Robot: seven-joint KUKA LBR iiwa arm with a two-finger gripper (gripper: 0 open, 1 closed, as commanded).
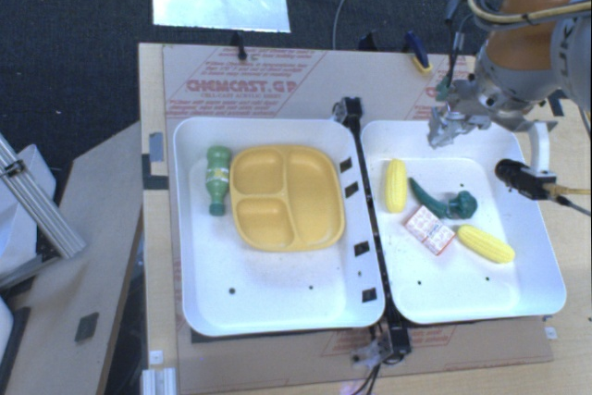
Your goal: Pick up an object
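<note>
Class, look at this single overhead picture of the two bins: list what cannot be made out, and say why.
1. Gripper: small and blurred in the camera view, so open or shut cannot be told.
2. Patterned box: print too small to read.
3. Arm: cut off by the right and top edges.
4. Green bottle: label too small to read.
</note>
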